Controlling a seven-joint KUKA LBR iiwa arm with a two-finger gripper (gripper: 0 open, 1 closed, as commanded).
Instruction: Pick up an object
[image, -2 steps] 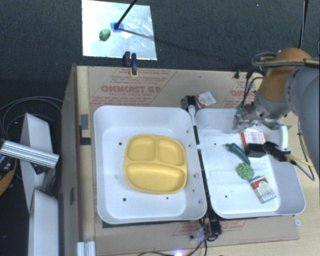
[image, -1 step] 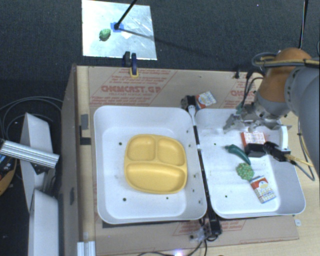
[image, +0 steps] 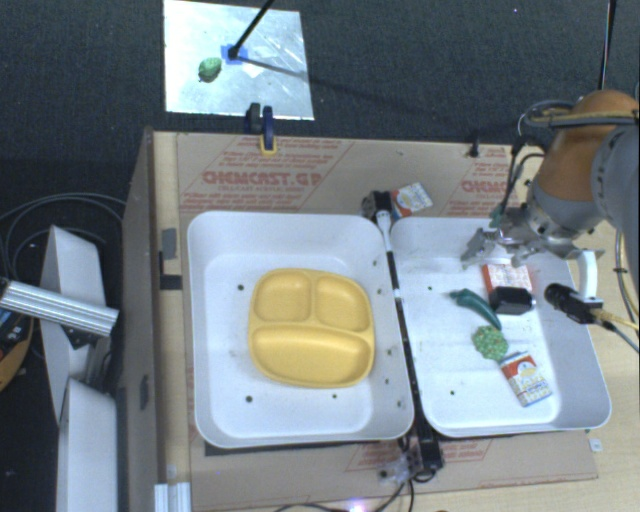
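Note:
The right bin (image: 440, 400) holds several small objects. A red and white packet (image: 505, 276) lies near its far side, with a small black block (image: 511, 299) just in front of it. A dark green curved piece (image: 476, 306) and a green bumpy lump (image: 490, 343) lie mid-bin. A red and white carton (image: 527, 378) sits toward the near right corner. My gripper (image: 497, 243) hangs over the far part of this bin, just behind the red and white packet, with the grey and orange arm (image: 580, 160) behind it.
The left bin (image: 215, 300) holds a yellow divided plate (image: 310, 327). A small packet (image: 410, 198) lies on the cardboard behind the bins. A black part with a cable (image: 572, 302) sticks out over the right bin's right side.

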